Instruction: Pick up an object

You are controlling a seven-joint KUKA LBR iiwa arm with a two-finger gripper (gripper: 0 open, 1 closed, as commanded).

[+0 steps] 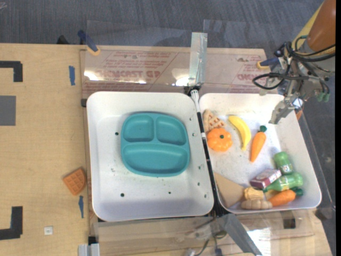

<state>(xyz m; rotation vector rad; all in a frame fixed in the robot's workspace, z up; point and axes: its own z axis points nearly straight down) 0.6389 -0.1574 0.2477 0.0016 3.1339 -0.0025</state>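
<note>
Gripper (pixel 282 111) hangs over right bin's (pixel 310 159) far corner; finger state cannot be told. Nearest item: carrot (pixel 256 145), beside banana (pixel 241 130). Risk: crowded toys, descent may nudge 2 together, spoiling grasp.

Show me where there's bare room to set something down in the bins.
Left bin: bare floor rings the teal tray, widest along the front. Right bin: a bare patch between the carrot and the front pile around the green bottle. Its back-left, by the pumpkin and banana, is crowded.
</note>
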